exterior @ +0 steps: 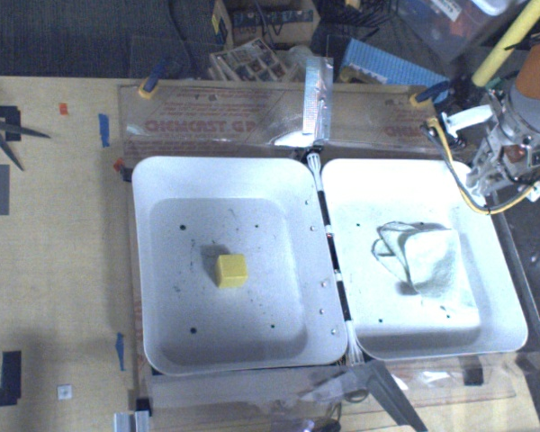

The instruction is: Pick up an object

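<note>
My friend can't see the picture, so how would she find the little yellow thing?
Look at the two white bins side by side and pick the left bin. Near the middle of its floor sits a small yellow block, alone. It is the one bright thing there; the right bin holds a clear, whitish plastic object instead.

You have a block point(232, 271) in the left bin point(162, 187); a clear container point(423, 255) lies in the right bin point(360, 187) beside it.
</note>
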### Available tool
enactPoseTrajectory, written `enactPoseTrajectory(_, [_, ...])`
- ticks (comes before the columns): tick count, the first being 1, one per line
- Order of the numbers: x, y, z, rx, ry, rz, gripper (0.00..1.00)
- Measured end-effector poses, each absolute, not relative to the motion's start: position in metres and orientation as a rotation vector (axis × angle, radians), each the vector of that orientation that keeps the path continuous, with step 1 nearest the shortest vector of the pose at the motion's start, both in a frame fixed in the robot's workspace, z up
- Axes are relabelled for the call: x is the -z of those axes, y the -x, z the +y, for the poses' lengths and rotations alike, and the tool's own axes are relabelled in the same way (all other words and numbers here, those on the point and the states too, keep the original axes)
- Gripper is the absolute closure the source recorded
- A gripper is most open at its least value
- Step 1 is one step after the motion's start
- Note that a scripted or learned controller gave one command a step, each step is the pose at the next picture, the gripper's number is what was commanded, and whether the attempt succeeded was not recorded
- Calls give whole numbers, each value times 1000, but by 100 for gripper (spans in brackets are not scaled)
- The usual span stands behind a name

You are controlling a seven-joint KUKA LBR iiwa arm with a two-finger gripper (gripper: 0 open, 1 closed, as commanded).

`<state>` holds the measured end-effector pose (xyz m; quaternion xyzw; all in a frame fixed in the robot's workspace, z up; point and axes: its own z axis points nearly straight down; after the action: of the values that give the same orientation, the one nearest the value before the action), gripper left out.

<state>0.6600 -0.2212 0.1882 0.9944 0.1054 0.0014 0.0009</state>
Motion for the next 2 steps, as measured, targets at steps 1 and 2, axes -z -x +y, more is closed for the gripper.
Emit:
enactPoseTrajectory(1, [-199, -661, -221, -7, -3121, 335, 100])
enactPoseTrajectory(2, [-205, -659, -222, -3, -3124, 322, 100])
